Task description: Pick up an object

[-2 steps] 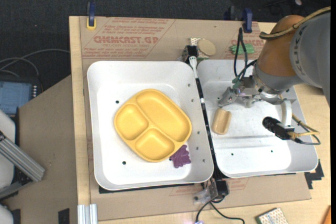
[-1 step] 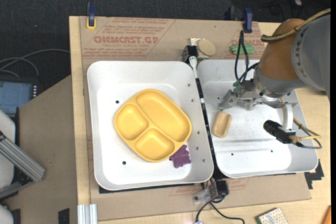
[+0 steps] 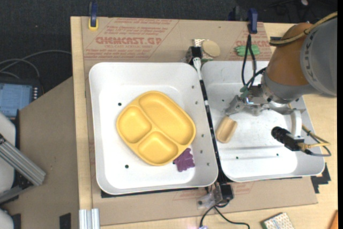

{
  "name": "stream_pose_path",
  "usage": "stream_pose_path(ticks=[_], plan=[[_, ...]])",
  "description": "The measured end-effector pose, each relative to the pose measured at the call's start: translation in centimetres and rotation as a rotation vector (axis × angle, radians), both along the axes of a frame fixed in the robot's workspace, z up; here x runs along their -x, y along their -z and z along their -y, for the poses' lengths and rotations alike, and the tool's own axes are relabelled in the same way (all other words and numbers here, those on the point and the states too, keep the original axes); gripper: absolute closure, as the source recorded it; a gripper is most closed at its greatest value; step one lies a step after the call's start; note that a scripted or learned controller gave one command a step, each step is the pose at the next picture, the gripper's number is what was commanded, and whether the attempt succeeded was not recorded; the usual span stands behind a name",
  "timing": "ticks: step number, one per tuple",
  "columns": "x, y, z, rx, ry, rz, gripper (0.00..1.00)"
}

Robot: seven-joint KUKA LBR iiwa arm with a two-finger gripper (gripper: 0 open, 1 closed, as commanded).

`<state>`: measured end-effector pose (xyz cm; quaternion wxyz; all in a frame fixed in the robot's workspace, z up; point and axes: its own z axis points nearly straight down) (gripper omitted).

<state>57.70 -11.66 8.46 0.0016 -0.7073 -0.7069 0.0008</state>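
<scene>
Camera view shows the gripper (image 3: 247, 102) low over the right bin (image 3: 278, 166), its metal fingers splayed apart with nothing between them. Just to the jaws' lower left lies a tan rounded block (image 3: 225, 129), near the bin's left wall and not touching the fingers (the likeliest object to pick). Farther left, in the left bin (image 3: 102, 115), sit a yellow divided tray (image 3: 155, 127) and a purple piece (image 3: 184, 160) at its corner. Recommended procedure: centre the jaws over the block, align across its short axis, descend, then close.
</scene>
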Motion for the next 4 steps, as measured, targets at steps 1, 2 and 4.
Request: stream_pose_path(ticks=[1, 2, 4], plan=[[0.0, 0.0, 0.0, 0.0, 0.0, 0.002, 0.0], [0.0, 0.0, 0.0, 0.0, 0.0, 0.002, 0.0], [0.7, 0.0, 0.6, 0.0, 0.001, 0.0, 0.0]])
